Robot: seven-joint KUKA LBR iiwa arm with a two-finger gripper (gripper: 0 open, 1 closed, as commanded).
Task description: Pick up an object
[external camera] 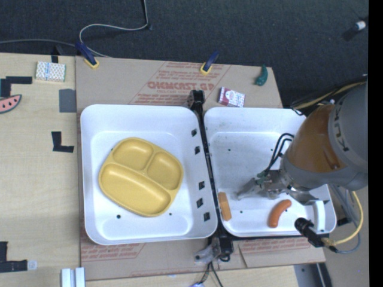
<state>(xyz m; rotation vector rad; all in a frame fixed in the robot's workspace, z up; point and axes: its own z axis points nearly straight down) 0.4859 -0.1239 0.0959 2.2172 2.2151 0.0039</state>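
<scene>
**Low in the right bin, end effector among the sausages**

Down in the right bin (239, 121), the end effector (248, 188) sits just above the white floor, its thin grey fingers (244, 190) pointing left toward the divider between the two bins. Whether those fingers stand apart or together cannot be told; they blur into one pale streak, and nothing shows between them. The arm (335, 145) comes in from the right, its orange band (311, 142) hanging over the bin's right half, with black cables looping from the wrist.

Two small food items lie in the same bin. An orange sausage (279, 213) rests tilted near the near wall, just right of and nearer than the end effector, apart from it. A second, tan sausage-like piece (224, 206) lies upright along the divider at the near left corner, close below the fingertips but not touching them.

The left bin (96, 124) holds a yellow tray (140, 176) with three compartments, lying flat near its middle and turned at a slant.

Both bins sit on a cardboard sheet (173, 85) on the counter (30, 160). On the cardboard, far of the right bin, lies a small red-and-white packet (230, 97), and a green object (261, 75) sits near the far right corner. Two yellow-and-blue clamps (209, 64) grip the far edge. Black tape marks and a small patterned square (50, 72) lie on the counter at left.
</scene>
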